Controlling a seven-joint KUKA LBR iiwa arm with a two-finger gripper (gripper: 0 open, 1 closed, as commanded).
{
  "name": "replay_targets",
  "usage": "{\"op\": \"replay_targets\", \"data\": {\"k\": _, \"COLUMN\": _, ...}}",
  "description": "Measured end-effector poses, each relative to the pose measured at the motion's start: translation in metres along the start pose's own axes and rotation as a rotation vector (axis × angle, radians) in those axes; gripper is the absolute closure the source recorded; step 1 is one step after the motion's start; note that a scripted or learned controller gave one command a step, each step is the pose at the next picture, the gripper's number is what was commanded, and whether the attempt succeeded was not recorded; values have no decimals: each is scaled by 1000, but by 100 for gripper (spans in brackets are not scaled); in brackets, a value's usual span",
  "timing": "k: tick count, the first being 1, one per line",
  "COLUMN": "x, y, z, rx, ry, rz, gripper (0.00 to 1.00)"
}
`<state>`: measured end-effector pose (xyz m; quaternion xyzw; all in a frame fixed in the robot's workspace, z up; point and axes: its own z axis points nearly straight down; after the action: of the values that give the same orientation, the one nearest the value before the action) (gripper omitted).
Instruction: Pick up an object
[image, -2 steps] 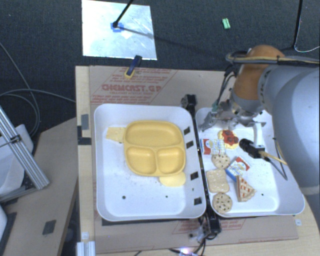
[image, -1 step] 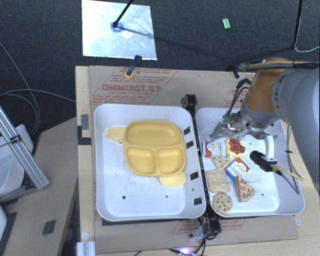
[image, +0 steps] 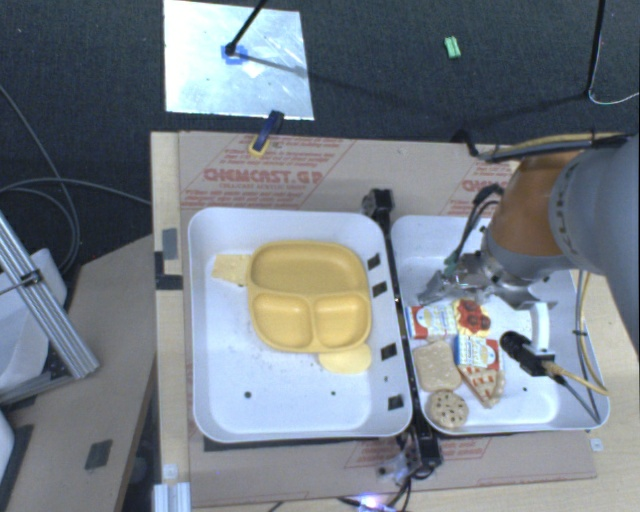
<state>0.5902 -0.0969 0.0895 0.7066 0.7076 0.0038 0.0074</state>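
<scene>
My gripper (image: 452, 286) hangs low in the right bin (image: 420, 245), near the bin's left-middle, just above a cluster of toy foods. Directly below it lies a red-and-white packet (image: 432, 320), with a small red piece (image: 473, 318) to that packet's right. Below those sit a blue, white and red packet (image: 477, 351), a tan bread slice (image: 436, 365), a pizza slice (image: 487, 386) and a chocolate-chip cookie (image: 447, 409). The grey wrist hides whatever lies under it. Nothing shows as lifted off the bin floor.
The left bin (image: 215, 400) holds a yellow divided plate (image: 308, 295), a pale yellow square (image: 232, 268) at the plate's upper left and a pale yellow piece (image: 346, 360) at its lower right. The arm (image: 570, 215) covers the right bin's upper right part.
</scene>
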Motion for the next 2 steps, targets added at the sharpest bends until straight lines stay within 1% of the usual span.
{"op": "replay_targets", "data": {"k": 1, "x": -59, "y": -22, "z": -22, "rx": 12, "ry": 1, "rz": 5, "gripper": 0}}
{"op": "replay_targets", "data": {"k": 2, "x": -27, "y": -34, "z": 3, "rx": 8, "ry": 2, "rz": -1, "gripper": 0}}
